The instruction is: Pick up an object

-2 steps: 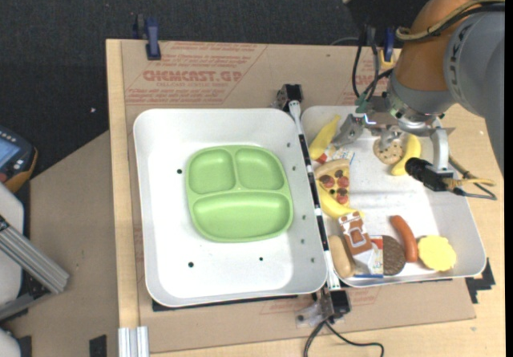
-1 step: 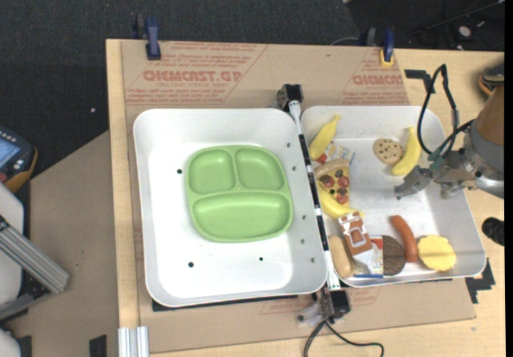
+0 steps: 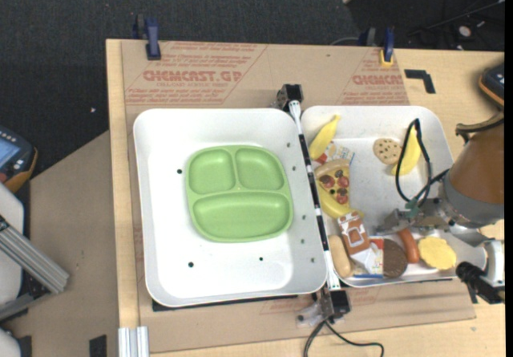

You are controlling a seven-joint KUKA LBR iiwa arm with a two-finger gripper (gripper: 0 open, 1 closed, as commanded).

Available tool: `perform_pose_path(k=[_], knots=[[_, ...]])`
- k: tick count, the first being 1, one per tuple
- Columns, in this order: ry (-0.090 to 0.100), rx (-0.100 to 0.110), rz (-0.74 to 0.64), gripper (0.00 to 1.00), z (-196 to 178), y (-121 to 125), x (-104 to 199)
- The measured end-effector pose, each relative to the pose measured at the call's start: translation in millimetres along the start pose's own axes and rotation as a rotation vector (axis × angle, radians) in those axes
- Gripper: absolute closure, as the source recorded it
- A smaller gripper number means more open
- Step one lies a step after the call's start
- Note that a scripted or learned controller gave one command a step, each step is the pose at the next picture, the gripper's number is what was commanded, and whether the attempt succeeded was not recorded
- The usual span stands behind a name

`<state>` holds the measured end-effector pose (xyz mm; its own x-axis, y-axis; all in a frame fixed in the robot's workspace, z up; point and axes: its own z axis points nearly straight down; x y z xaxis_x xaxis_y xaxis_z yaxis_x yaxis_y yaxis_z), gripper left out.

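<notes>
jaws [image 3: 410, 223] low in right bin [image 3: 361, 116] | opening: cannot tell | risk: crowded toys beside jaws, orange sausage [image 3: 410, 245] slips, pinches neighbouring yellow piece [image 3: 437, 252]

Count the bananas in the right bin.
2: one banana by the bin's upper left wall, another right of the cookie. The arm may hide more.

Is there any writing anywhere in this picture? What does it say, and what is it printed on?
"CHEMCAST GP": red print on the brown board under the bins, top left, partly smudged.
"CHEMCAST": the same red print at top right of the board, cut off by the right bin.
Smaller red lines around both: too blurred to read.
Toy food packet in the right bin: print too small to read.
</notes>
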<state>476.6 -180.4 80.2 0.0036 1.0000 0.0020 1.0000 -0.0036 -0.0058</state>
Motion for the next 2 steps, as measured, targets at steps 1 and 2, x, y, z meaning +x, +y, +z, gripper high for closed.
perform_pose_path(k=[1,2], knots=[[-0.005,-0.015,-0.008,0.0,-6.4,110.1,-15.3],[0.017,0.009,-0.007,0.0,-7.8,192.1,-35.9]])
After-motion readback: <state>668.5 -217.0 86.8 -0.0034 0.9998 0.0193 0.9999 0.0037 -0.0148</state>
